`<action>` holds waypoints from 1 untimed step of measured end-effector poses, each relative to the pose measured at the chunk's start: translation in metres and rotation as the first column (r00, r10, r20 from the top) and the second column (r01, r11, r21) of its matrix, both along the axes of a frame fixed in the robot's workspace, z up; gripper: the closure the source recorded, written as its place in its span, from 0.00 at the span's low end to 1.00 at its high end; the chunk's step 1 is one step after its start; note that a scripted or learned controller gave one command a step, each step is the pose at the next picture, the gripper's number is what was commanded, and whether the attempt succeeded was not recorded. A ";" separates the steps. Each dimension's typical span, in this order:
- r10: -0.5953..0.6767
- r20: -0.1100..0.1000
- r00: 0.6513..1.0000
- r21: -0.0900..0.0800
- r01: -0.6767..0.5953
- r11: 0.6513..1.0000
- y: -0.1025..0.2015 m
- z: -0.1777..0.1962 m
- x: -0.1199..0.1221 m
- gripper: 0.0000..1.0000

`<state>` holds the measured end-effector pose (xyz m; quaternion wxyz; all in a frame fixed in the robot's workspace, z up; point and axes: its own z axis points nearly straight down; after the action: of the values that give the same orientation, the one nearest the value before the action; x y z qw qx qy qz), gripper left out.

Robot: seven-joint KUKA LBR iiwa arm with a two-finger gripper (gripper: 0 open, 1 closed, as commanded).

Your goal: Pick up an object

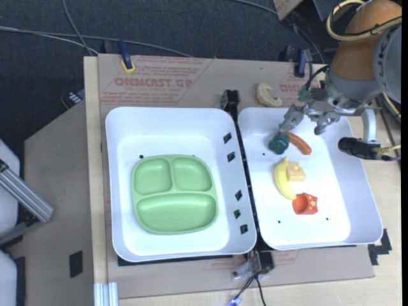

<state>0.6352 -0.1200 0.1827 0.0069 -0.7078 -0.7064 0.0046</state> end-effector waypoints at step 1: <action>0.003 0.015 1.000 -0.002 -0.003 1.000 0.000 0.009 0.003 0.00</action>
<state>0.6386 -0.1199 0.1916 0.0008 -0.7069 -0.7073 0.0000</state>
